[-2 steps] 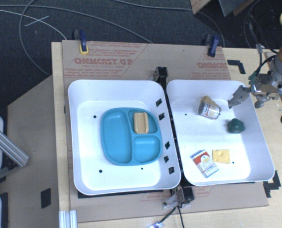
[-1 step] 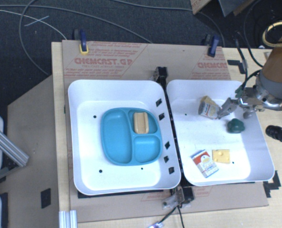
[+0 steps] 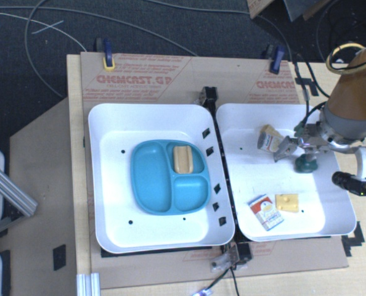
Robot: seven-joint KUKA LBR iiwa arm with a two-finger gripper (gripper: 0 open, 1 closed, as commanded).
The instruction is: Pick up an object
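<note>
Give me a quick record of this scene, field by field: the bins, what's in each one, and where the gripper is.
left bin: holds a blue divided plate
plate contents: a tan block in its upper right compartment
right bin: holds a small box, a teal object, a yellow block, a red and white packet
gripper: over the right bin, just beside the small box
held object: none visible between the fingers

camera: one, fixed overhead | slanted down | covers both bins (image 3: 97, 184) | arm (image 3: 352, 97) enters right
</note>
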